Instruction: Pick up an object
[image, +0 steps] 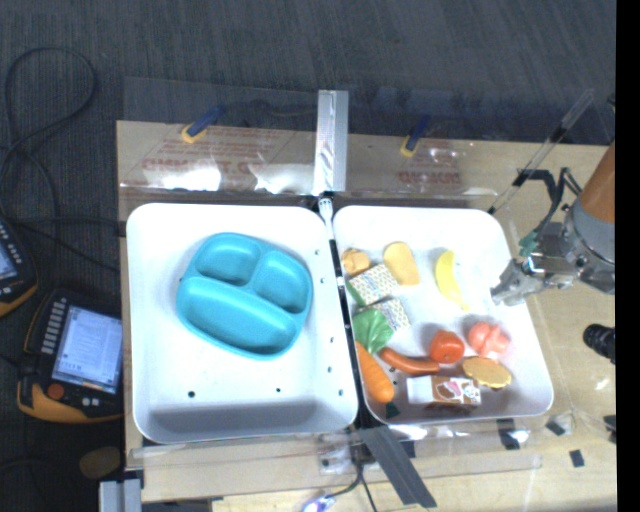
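Tool (507, 288) at the right bin's (520, 330) rim, arm cut off, finger spread impossible to tell.

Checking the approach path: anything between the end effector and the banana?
Camera view: just bare white bin floor and the right bin's rim between the end effector and banana.

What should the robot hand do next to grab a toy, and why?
Probably slide left, out over the right bin. The gripper sits at that bin's right rim, with nothing between its fingers, while the toys lie further in. The banana is the nearest one, so moving above it looks like a sensible first step.
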